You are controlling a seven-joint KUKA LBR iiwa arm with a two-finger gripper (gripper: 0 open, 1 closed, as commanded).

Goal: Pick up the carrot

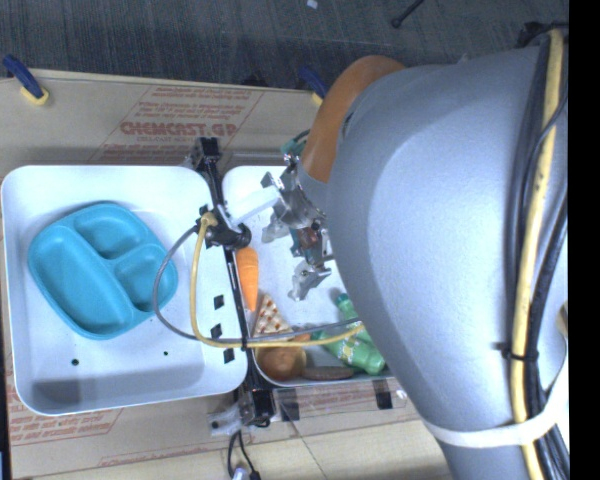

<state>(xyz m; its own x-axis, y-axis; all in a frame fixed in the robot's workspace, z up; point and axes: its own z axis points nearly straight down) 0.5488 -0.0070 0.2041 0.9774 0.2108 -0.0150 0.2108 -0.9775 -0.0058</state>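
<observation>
The orange carrot (247, 278) lies lengthwise along the left wall of the right bin (242, 190), close to the divider. My gripper (302, 240) hangs over the middle of that bin, a short way to the right of the carrot and apart from it. The bulky grey arm hides the bin's right half.
The left bin (40, 368) holds a blue sectioned plate (100, 266). A yellow hose (194, 278) loops across the divider beside a black bracket. Near the right bin's front lie a waffle-patterned piece (269, 316), a green item (360, 350) and a brown rounded item (280, 364).
</observation>
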